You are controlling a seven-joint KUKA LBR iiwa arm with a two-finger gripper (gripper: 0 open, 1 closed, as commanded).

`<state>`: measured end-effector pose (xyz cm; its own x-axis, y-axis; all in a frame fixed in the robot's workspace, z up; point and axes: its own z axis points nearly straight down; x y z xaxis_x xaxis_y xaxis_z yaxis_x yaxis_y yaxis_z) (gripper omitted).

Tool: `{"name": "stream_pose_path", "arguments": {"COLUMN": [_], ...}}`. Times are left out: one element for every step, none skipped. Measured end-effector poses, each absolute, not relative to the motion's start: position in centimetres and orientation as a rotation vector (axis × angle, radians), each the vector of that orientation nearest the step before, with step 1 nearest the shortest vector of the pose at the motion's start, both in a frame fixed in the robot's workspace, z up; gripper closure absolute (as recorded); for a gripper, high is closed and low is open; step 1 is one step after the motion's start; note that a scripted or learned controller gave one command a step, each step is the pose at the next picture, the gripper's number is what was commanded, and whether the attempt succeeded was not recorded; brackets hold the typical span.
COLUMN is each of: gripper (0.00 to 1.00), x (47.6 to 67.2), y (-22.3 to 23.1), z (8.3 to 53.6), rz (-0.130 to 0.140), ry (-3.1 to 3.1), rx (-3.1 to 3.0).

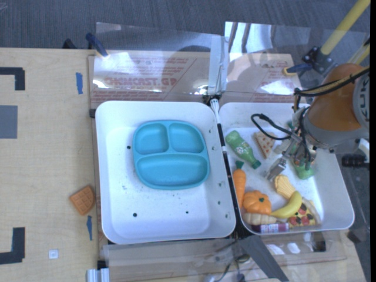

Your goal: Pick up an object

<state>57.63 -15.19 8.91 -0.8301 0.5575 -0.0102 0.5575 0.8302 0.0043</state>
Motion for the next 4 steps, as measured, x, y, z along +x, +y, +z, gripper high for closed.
{"name": "stream_pose_path", "arguments": {"gripper": [0.0, 0.0, 0.0, 0.0], "x": [64.7, 61.8, 57.9, 64.5], "y": [-11.9, -11.1, -10.2, -13.6], "z": [8.8, 8.9, 8.9, 8.8], "rz": [0.003, 0.005, 0.004, 0.001], "ry": [2.882, 2.741, 2.665, 2.598], "rx": [1.229, 1.518, 1.645, 1.756]}}
